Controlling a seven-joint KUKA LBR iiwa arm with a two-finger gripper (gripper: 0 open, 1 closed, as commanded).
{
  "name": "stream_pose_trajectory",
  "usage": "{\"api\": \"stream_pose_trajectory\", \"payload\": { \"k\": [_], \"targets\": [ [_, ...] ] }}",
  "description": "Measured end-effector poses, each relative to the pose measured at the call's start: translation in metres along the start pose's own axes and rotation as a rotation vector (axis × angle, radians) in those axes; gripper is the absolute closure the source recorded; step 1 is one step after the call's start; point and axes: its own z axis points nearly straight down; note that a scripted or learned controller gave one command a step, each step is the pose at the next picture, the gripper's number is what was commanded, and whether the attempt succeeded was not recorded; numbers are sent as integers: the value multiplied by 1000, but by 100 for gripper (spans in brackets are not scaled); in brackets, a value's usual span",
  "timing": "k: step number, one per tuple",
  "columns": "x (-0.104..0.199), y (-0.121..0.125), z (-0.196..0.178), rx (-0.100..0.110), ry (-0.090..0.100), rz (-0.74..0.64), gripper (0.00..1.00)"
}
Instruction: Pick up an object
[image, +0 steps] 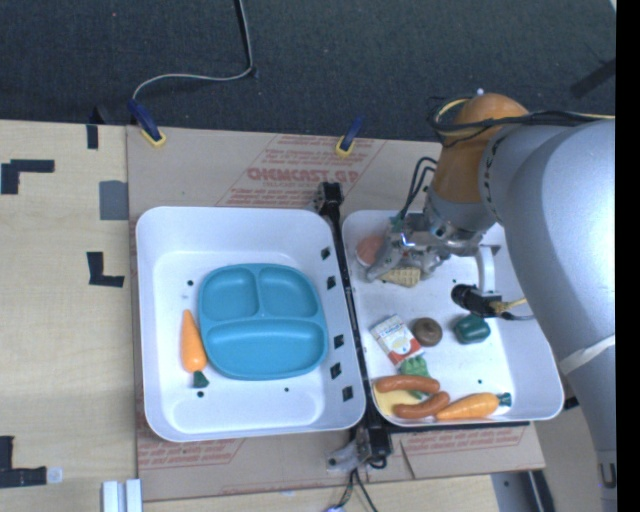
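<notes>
The gripper (405, 250) hangs low in the right bin (530, 385) over a tan waffle-like piece (405, 274) beside a pinkish thing (372, 247), its grip unreadable from here, so I'd want it centred on one before lifting.

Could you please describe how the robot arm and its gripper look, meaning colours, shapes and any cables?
The arm is a thick, rounded, light grey tube with a smooth matte shell. Above the wrist sits an orange band, domed on top. A thin dark cable loops around that band. The gripper is a small metallic silver and dark assembly, much narrower than the arm.
</notes>
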Motion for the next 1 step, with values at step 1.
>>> {"api": "stream_pose_trajectory", "payload": {
  "k": [1],
  "targets": [
    [1, 0, 0, 0, -1, 1, 0]
  ]
}}
